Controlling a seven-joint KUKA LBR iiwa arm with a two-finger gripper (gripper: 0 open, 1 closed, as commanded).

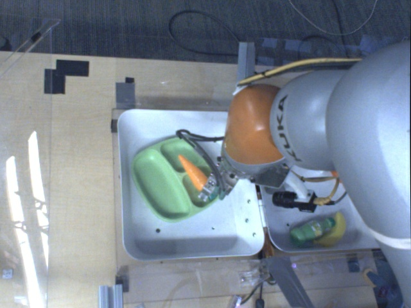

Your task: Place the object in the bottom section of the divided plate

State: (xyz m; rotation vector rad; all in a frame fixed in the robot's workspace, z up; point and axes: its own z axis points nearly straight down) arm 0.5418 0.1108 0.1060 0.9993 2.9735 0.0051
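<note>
Carrot (191,171) sits mid-frame in the green divided plate (157,185), its lower tip at the gripper (207,191). Whether the fingers pinch it, can't tell. Looks light, stiff, smooth: grip the thicker middle.

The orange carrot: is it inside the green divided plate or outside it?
Inside. The orange carrot lies within the rim of the green divided plate, at the gripper; which section it occupies, I cannot tell.

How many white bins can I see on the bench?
2. The left bin holds the green divided plate; the right bin sits mostly under the arm.
</note>
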